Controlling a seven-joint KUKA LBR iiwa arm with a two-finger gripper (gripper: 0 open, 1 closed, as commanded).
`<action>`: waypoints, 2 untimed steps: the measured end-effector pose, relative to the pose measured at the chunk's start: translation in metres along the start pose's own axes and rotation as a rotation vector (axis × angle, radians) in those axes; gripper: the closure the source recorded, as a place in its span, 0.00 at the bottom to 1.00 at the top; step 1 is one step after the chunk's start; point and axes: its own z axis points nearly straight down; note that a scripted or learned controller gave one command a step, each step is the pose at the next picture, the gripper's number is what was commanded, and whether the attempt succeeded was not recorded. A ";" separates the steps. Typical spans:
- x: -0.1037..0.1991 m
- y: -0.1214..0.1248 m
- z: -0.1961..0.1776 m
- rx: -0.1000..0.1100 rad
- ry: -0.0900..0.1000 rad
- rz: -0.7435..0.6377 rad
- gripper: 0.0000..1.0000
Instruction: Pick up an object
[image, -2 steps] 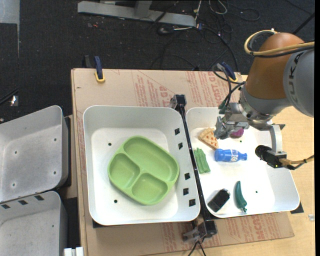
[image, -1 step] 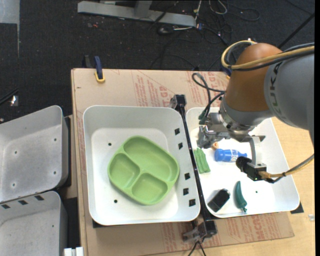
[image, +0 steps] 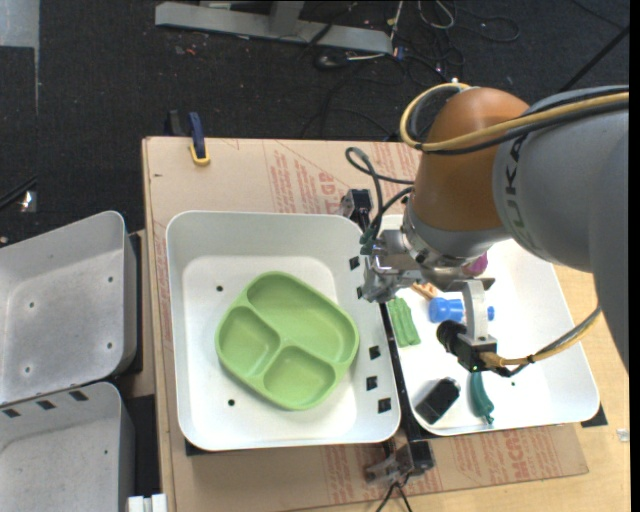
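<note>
A: Surface?
B: Brown board bench (image: 280, 165), red print on it, blue-and-yellow clamp (image: 198, 138) at the far left corner. Two white bins side by side: left bin (image: 190, 250), right bin (image: 560, 340). Dark speckled floor (image: 90, 90) all round, cables and a grey metal frame (image: 270, 25) at the top, white perforated trays (image: 60, 300) off to the left.
A: Contents?
B: Left bin has a green divided plate (image: 288, 340), flat on the bottom. Right bin: green ridged block (image: 404, 322) by the divider, blue piece (image: 448, 309), black block (image: 437, 400), dark green tool (image: 482, 395) near the front, something pink (image: 478, 266) under the arm.
A: Gripper?
B: Gripper (image: 392, 272) sits low at the right bin's left edge, above the green ridged block. Can't tell its state; the wrist hides it. Nothing visibly held.
</note>
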 end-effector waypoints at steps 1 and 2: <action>0.048 -0.020 -0.010 0.000 0.000 0.000 1.00; 0.045 -0.020 -0.010 0.000 -0.001 0.006 0.00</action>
